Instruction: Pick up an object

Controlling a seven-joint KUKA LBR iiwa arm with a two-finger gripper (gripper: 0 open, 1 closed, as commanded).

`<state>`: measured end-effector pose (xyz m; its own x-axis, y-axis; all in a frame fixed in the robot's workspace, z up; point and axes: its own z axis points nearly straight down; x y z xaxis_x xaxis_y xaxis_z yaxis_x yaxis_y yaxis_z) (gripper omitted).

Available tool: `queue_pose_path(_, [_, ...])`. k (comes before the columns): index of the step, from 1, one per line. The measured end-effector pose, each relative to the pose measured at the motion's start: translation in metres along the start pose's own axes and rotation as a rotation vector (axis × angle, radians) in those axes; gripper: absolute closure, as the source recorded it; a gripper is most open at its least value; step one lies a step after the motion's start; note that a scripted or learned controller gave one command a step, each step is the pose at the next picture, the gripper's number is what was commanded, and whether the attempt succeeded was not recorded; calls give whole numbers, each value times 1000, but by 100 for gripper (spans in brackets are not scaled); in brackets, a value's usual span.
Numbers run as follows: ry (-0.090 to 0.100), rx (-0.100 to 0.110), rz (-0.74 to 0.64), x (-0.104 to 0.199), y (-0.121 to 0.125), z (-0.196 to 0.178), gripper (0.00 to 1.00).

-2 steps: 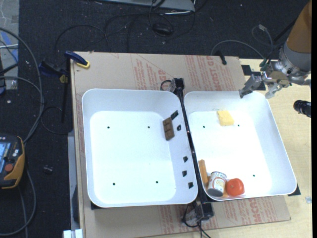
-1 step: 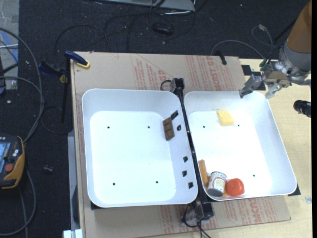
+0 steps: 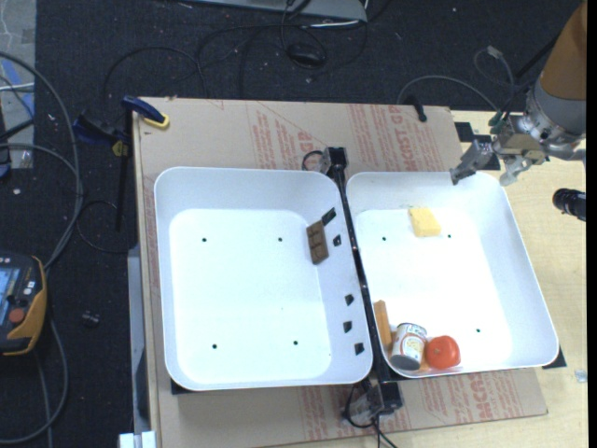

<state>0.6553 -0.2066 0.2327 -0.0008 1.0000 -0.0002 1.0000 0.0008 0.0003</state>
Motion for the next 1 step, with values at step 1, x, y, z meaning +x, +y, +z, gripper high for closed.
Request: queue_pose_path(1, [0,0,0,0,0,0,0])
